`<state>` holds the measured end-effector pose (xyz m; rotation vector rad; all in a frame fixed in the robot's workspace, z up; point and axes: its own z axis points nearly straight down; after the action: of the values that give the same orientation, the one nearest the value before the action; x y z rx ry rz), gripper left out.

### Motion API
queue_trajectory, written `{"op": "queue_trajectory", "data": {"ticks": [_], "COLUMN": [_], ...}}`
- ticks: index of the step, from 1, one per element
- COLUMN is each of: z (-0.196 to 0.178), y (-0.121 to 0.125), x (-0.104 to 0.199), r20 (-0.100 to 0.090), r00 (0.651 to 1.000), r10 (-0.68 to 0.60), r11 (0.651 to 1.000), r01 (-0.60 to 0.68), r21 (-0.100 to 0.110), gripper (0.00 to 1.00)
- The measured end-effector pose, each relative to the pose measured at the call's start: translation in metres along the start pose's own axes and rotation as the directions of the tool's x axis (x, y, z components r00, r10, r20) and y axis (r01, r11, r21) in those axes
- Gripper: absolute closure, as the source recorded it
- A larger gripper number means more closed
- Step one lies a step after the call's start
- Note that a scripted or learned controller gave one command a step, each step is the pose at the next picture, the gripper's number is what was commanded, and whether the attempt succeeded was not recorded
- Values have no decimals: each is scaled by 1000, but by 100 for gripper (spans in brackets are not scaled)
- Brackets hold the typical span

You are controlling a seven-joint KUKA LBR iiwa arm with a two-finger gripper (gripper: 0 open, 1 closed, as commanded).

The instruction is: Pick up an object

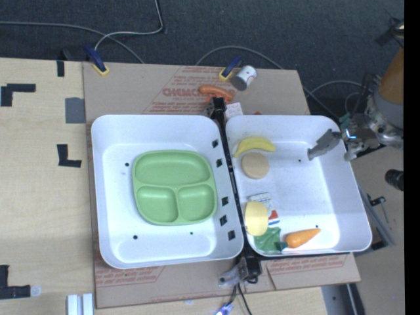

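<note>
Two white bins were seen side by side on the bench, and the right bin [341, 195] is taken here as the landmark for every place given. The left bin [108, 176], touching the right bin along its left wall, was occupied by a green divided tray [174, 186]. The arm [394, 104] was held over the right bin's upper right corner, and the gripper [335, 142] was poised just inside that bin's right rim, above bare floor. Whether the gripper was apart or together could not be told; nothing was seen in it.

No object was named by the task. All candidates were crowded against the right bin's left wall, well apart from the gripper: a yellow banana [254, 145] near the upper left, a tan round piece [255, 166] just below it, a yellow lump [256, 218] lower down, an orange carrot [302, 238] near the bottom rim, and a green item [268, 243] beside it.

It was judged that a straight descent would close on nothing. It was also judged that a grasp near the left wall could be blocked by that wall, that the rounded pieces could be squeezed out sideways, and that two neighbours in the lower cluster could be nudged or caught together.
</note>
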<state>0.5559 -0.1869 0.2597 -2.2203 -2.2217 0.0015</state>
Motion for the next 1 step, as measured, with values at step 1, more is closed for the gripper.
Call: {"op": "queue_trajectory", "data": {"ticks": [1], "z": [82], "y": [-31], "x": [61], "r20": [-1], "r00": [1000], "r10": [-2], "r11": [1000], "r01": [2], "r21": [2], "gripper": [0]}}
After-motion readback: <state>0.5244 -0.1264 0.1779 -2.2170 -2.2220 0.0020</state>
